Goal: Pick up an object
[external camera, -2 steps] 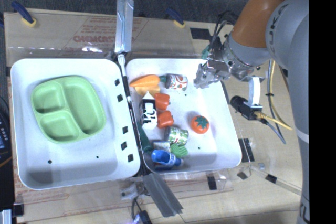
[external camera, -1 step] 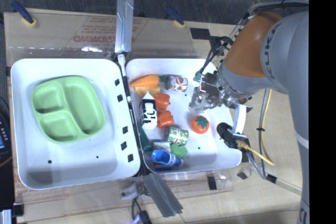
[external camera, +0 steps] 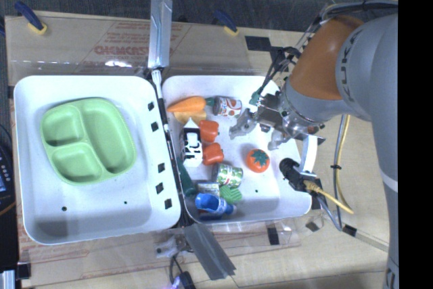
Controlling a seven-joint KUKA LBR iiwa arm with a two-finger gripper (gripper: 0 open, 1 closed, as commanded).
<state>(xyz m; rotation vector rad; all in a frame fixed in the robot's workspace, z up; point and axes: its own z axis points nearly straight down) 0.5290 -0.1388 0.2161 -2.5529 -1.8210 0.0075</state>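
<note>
Arm (external camera: 352, 71) comes in from the right, grey with the orange band, and covers the right bin's (external camera: 267, 196) far right corner and part of its rim; its lower part runs off the frame edge

Left bin (external camera: 81, 213) holds a green tray (external camera: 86, 139) with three compartments, nothing in them

Right bin is crowded along its left side. Top: orange carrot (external camera: 187, 105) lying flat, a small can (external camera: 226, 105) just beside it on its side, label unreadable. Below that two red-orange pieces (external camera: 208, 129) stacked close, shape hard to make out, maybe peppers. A black-and-white item (external camera: 191, 144) sits against the divider (external camera: 160, 44), partly hidden by the red pieces. Lower down a green-labelled can (external camera: 229, 175) on its side, a green leafy bit (external camera: 231, 195) touching it, then a blue item (external camera: 211, 205) at the near wall, partly cut by the bin rim. A small tomato (external camera: 257, 160) sits apart from the rest, mid-bin toward the right

Gripper (external camera: 259, 128) hangs over the right half of the bin, above and just beside the tomato, near the small can. Fingers (external camera: 240, 126) look spread apart, nothing between them, though the metal blurs against the white floor so the tips are hard to trace. Cables (external camera: 338, 179) and a black part dangle off the wrist over the bin's right rim
</note>
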